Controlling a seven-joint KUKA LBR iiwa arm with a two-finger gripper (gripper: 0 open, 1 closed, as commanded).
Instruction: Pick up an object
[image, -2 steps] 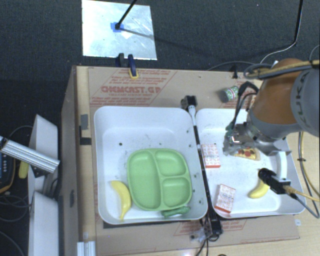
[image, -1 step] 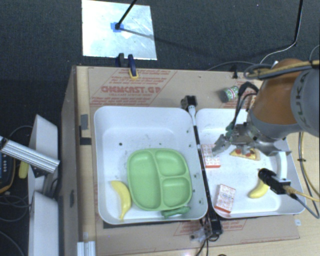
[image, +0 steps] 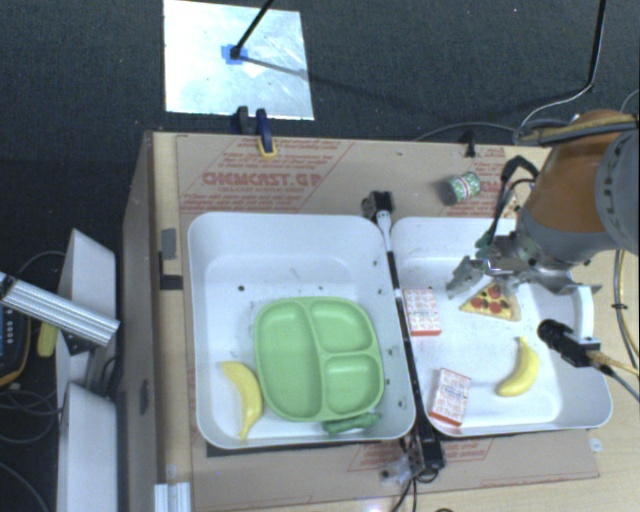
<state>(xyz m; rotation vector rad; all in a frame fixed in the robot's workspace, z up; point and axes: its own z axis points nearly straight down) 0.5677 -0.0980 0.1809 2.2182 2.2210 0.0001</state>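
Leftward, a green divided plate (image: 318, 358) and a banana (image: 243, 397) lie in the left bin (image: 215, 250), well apart from the arm. In the right bin (image: 575, 410), the gripper (image: 472, 274) hangs just beside the pizza slice (image: 492, 303); whether its claw is spread or pressed together, I cannot tell. Descending off-centre, it could nudge that flat slice aside rather than catch it.

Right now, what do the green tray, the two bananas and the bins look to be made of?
Green divided tray: looks like moulded plastic, matte with a soft sheen, rounded compartment walls. Banana in the left bin and banana in the right bin: uniformly yellow and smooth, probably plastic toys, though I can't be sure. Bins: white, thin-walled with rounded rims, likely formed plastic.
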